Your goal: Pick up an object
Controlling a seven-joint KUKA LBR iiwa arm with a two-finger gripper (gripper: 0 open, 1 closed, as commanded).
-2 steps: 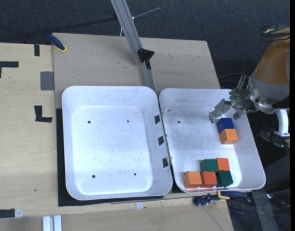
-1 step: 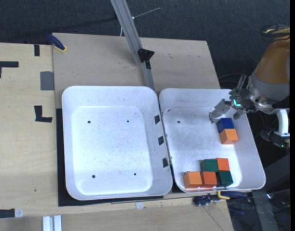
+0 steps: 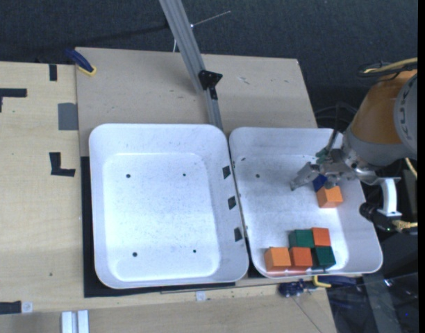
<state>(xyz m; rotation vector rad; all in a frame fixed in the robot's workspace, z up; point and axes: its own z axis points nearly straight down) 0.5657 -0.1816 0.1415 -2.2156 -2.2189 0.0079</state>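
My gripper [image 3: 315,177] hangs low over the upper right part of the right bin [image 3: 268,207], with the arm reaching in from the right. A small blue object [image 3: 320,183] shows right at the gripper's tip, partly hidden by it; whether it is held is unclear. An orange block [image 3: 330,197] lies just below and right of the gripper. Near the bin's front edge sits a cluster of blocks: an orange one [image 3: 277,257], a green one [image 3: 301,238], an orange one [image 3: 321,236] and a dark green one [image 3: 324,256].
The left bin [image 3: 101,186] stands beside the right one. A slanted metal bar [image 3: 188,40] runs from the top down to the bins' shared corner. Dark clips [image 3: 231,202] sit on the rim between the bins.
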